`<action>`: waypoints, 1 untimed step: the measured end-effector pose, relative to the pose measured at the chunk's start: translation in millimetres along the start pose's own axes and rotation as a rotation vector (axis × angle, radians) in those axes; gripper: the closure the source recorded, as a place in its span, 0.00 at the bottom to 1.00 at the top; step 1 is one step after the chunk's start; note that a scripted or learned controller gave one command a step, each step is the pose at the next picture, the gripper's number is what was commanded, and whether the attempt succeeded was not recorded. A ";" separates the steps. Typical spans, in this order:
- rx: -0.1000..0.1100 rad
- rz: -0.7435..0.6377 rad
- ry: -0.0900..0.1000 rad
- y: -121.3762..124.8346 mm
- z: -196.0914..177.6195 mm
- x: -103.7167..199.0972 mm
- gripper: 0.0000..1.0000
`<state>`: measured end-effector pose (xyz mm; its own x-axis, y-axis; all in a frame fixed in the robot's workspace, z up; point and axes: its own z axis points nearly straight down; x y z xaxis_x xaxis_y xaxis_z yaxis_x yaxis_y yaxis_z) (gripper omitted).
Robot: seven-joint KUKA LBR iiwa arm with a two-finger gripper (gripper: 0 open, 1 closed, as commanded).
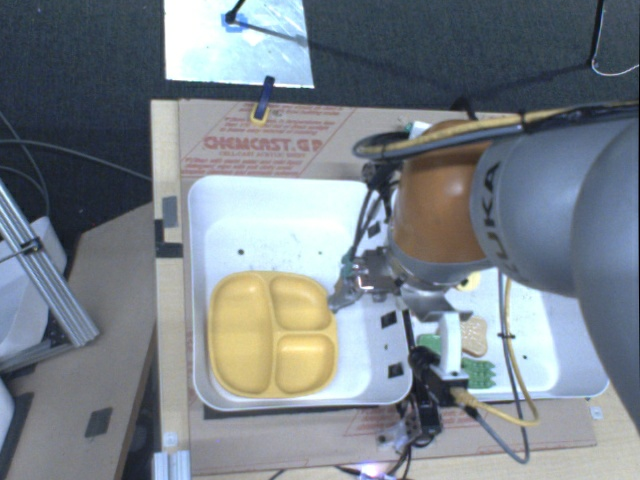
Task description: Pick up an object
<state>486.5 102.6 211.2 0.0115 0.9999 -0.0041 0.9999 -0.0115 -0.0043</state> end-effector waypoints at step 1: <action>-0.023 -0.006 0.004 2.2 -145.9 -72.4 0.00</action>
<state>488.6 30.7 357.4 0.0060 1.0000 0.0001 0.9998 -0.0060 0.0189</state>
